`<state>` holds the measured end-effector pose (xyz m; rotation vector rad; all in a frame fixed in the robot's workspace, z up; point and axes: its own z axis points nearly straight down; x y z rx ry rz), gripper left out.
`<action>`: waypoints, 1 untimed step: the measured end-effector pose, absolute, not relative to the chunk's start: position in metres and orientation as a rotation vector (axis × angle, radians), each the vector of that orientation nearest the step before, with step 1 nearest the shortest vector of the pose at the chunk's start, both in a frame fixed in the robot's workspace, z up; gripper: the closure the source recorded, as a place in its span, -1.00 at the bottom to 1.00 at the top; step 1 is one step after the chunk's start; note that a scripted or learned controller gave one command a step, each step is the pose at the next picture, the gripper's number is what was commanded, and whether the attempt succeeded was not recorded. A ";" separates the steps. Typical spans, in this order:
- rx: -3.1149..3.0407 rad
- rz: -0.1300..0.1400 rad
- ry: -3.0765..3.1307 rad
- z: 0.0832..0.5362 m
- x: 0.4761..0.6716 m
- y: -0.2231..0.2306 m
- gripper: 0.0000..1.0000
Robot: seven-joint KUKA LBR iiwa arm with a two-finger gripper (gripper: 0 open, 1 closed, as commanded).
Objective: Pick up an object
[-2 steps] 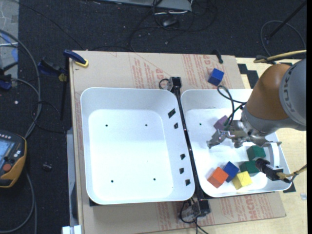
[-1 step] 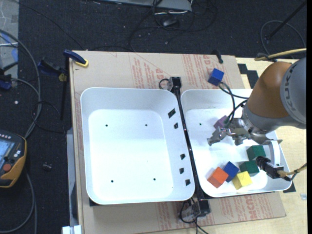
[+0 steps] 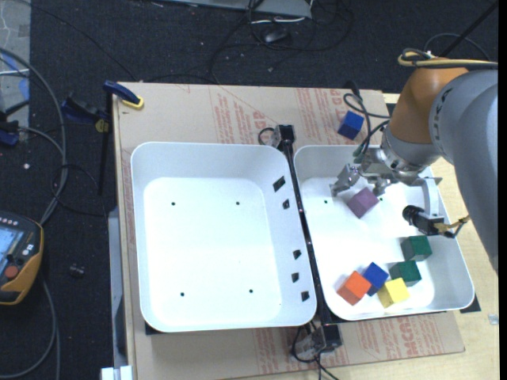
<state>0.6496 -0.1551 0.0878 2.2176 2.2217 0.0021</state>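
Landmark: right bin (image 3: pixel 444 291). Cluster of blocks (image 3: pixel 383 277) in its near corner. One block (image 3: pixel 363 203) further back, under gripper (image 3: pixel 361 182). Another block (image 3: pixel 350 125) behind bin, on bench (image 3: pixel 206 105).

Count — two white bins (image 3: pixel 210 161), seven blocks: one purple (image 3: pixel 363 203), two green (image 3: pixel 416 248), two blue (image 3: pixel 375 275) — one of them outside on the bench — one orange (image 3: pixel 354 287), one yellow (image 3: pixel 394 292).

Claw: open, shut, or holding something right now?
Claw: over the right bin, right above the purple block; open or shut cannot be told, and no grip on the block is visible.
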 end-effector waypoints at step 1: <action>2.226 -0.001 2.219 0.088 0.586 -0.175 -1.00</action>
